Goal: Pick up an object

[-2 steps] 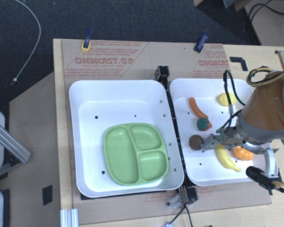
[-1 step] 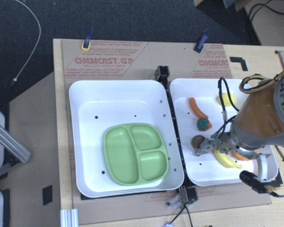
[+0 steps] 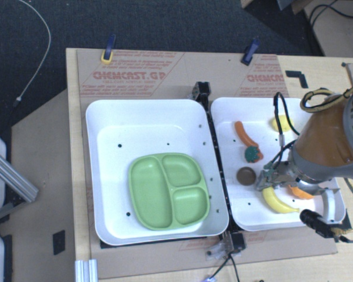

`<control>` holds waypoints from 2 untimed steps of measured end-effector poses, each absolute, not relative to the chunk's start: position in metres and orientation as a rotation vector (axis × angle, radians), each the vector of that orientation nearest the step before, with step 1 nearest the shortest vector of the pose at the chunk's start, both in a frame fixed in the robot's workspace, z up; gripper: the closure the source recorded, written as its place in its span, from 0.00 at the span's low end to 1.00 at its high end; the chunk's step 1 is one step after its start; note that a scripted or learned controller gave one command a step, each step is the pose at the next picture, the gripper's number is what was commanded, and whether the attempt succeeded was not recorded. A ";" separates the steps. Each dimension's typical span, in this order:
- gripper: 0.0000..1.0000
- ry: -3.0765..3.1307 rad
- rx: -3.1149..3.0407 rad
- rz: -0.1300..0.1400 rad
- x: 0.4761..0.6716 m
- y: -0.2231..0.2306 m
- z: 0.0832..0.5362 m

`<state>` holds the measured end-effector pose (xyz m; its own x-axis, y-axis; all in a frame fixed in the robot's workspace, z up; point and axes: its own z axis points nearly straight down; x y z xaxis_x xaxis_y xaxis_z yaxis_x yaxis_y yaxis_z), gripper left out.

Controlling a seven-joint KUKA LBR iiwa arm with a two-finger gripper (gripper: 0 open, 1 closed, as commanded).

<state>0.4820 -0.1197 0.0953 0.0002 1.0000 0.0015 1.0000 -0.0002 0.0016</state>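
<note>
Surface [image 3: 76,157]: tan board with red printed lettering, carrying two shallow white bins side by side; near edge at the bottom of the view.
Banana [image 3: 277,201]: yellow, lying at the near side of the right bin, just below and touching the underside of the end effector's housing as seen from above.
Orange piece [image 3: 300,193]: small, just right of the banana, partly hidden under the arm.
End effector [image 3: 269,178]: low over the right bin, between the brown round object and the banana; fingertips hidden, so open or closed cannot be told; nothing seen gripped.
Arm [image 3: 326,143]: grey with an orange band, reaching in from the right, covering the right part of the right bin.
Brown round object [image 3: 246,175]: just left of the end effector, near but apart.
Green plate [image 3: 167,190]: three compartments, lying in the near half of the left bin [image 3: 106,128].
Teal object [image 3: 253,154]: small, beyond the brown one, near the carrot's lower end.
Carrot [image 3: 244,134]: orange, slanted, in the far half of the right bin [image 3: 223,113].
Yellow object [image 3: 280,124]: far right of the right bin, partly behind a black cable.
Clamps [image 3: 108,50]: blue and yellow, at the far edge of the surface.
</note>
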 end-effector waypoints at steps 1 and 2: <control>1.00 2.220 2.217 0.004 0.487 -0.110 0.145; 1.00 2.218 2.216 0.005 0.492 -0.111 0.188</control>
<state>0.4917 -0.1113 0.1879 -0.0011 1.0000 -0.0022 1.0000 0.0011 0.0066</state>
